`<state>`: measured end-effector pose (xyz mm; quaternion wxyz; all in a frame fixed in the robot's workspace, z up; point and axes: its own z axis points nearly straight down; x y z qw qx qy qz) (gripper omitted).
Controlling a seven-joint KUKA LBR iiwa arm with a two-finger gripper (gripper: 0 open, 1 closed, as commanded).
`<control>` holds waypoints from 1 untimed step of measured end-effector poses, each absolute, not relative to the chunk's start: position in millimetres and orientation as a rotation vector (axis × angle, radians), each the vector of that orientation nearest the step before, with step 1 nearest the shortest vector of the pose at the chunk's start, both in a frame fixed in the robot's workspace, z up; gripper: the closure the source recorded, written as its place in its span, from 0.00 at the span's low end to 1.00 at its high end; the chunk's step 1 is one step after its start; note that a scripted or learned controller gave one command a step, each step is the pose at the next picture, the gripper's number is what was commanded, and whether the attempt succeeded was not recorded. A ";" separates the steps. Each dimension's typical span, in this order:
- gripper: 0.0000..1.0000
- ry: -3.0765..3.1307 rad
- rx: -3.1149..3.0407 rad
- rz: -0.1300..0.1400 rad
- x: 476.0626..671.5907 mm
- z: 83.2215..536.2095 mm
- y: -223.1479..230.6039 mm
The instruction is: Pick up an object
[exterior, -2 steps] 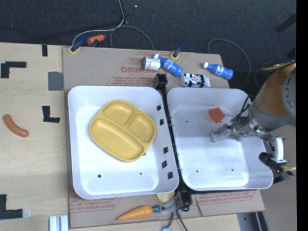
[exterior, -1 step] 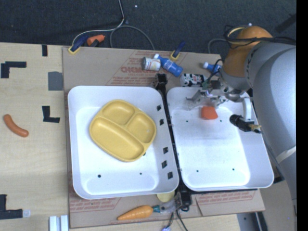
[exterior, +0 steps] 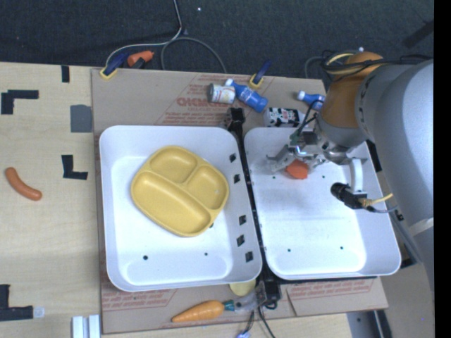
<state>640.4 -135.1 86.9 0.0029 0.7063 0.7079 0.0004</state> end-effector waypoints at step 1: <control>1.00 2.220 2.214 0.000 641.2 97.3 -136.2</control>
